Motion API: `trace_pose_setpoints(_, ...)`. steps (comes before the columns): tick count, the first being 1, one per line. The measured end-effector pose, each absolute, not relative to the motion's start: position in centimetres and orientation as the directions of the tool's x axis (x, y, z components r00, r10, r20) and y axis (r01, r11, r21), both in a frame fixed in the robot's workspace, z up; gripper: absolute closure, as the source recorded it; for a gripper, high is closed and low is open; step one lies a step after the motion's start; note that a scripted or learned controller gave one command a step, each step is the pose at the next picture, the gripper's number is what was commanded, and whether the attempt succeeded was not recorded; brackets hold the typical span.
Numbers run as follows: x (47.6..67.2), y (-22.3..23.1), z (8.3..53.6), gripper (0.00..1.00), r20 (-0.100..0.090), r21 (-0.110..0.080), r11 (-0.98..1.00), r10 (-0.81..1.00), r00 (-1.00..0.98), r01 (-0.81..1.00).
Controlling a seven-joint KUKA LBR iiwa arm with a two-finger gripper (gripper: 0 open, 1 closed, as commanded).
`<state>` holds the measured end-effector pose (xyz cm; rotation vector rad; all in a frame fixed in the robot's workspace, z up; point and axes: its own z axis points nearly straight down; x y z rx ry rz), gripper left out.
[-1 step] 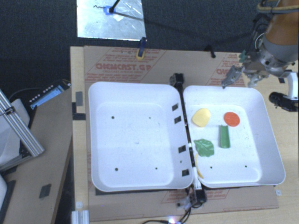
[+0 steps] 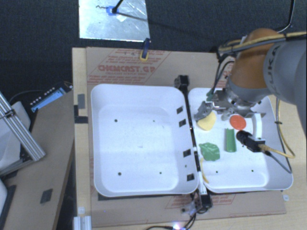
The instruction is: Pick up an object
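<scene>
Glossy white plastic bins, matt cardboard sheet

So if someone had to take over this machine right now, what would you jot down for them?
Claw: low in the right bin, right by the yellow piece; grip state unclear.
Things: yellow piece, orange-red round piece, green stick and green lump all lie in the right bin.
Done: arm reached in.
Left: grasp one thing and lift it.

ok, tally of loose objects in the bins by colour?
Yellow: 1, the rounded piece in the right bin
Green: 2, the lumpy piece and the upright bar
Orange-red: 1, the disc
Total: 4, all in the right bin.
</scene>
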<state>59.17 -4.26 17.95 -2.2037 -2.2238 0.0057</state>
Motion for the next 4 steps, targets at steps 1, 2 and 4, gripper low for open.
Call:
trace_pose_setpoints(1,59.5,-4.8,19.5,1.00,0.000,0.003,0.005,1.000,-0.005,1.000)
trace_pose_setpoints(2,61.8,-2.7,33.7,1.00,-0.001,0.019,0.008,1.000,-0.008,1.000)
trace_pose_setpoints(4,63.8,11.4,30.0,1.00,0.004,0.006,0.010,1.000,-0.010,1.000)
